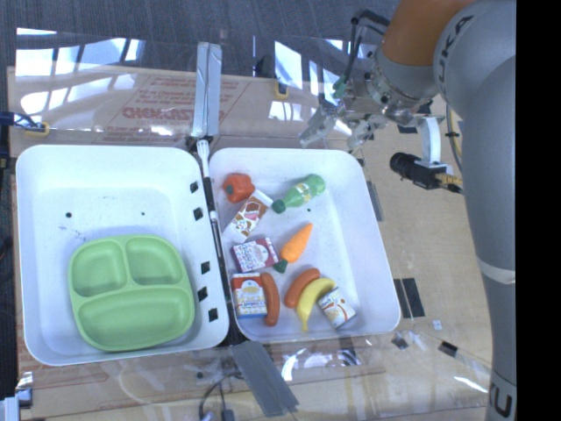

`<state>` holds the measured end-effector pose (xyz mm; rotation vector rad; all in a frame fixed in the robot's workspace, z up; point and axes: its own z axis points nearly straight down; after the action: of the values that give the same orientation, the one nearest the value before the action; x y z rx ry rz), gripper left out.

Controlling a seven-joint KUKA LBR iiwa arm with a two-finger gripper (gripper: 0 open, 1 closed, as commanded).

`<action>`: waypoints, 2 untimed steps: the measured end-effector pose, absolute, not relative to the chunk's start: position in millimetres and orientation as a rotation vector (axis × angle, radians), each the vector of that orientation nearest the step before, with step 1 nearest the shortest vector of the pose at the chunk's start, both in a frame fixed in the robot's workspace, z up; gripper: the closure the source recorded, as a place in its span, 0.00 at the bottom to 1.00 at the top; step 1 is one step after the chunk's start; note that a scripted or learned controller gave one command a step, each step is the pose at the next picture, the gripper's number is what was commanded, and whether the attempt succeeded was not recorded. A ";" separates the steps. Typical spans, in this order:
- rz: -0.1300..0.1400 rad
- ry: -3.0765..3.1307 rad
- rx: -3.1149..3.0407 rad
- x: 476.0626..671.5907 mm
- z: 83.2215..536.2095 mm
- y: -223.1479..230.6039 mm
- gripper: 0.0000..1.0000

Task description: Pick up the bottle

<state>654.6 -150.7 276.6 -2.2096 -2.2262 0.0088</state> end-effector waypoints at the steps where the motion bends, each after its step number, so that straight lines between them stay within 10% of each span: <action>1: -0.015 -2.250 -2.213 663.0 115.7 -173.6 0.00; 2: 0.000 -2.352 -2.082 658.5 93.2 -184.0 0.00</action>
<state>658.5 -184.0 93.2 -2.0819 -2.3524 0.0000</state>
